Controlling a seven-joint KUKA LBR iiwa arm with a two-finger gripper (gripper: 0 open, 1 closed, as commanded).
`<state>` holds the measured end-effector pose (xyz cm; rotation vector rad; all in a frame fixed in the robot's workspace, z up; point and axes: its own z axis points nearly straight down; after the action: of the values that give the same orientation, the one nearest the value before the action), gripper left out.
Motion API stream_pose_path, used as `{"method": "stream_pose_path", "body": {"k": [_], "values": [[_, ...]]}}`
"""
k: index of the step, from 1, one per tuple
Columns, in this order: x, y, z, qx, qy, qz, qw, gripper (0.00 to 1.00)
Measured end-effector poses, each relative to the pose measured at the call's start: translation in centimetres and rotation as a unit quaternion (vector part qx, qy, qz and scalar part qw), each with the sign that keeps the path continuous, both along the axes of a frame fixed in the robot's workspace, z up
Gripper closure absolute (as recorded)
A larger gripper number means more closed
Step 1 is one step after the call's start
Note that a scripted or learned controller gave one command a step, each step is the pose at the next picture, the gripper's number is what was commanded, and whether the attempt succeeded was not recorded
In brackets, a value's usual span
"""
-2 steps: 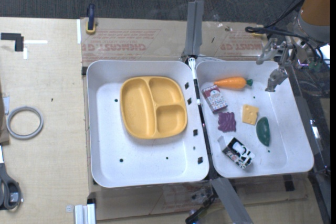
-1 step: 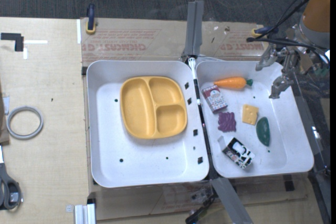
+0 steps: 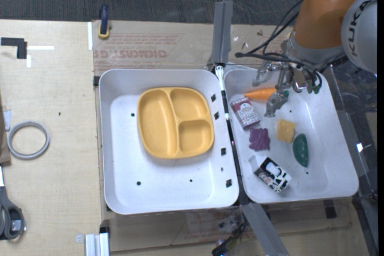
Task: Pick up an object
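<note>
Carrot (image 3: 261,93) lies just left of claw (image 3: 277,100) (finger state: cannot tell). Looks light, stiff, smooth, likely to roll; pinch across its middle.

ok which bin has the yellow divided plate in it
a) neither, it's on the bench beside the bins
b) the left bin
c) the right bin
b: the yellow divided plate lies flat inside the left bin, while the right bin holds the small items such as the purple piece and the green piece.
</note>
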<state>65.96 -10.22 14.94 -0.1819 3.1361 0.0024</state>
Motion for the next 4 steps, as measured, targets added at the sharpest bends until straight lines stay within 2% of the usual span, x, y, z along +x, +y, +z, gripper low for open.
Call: {"method": "stream_pose_path", "body": {"k": [1,2,3,4], "values": [[-8.3,-4.1,-5.9,-0.0002,0.001,-0.027,0.9996,0.00],[-2.2,-4.2,3.9,-0.0008,-0.001,-0.111,0.9939,0.00],[-2.3,-12.1,-5.8,-0.0008,-0.001,-0.094,0.9956,0.00],[-1.3,-2.3,-2.0,0.0000,-0.001,-0.142,0.9899,0.00]]}}
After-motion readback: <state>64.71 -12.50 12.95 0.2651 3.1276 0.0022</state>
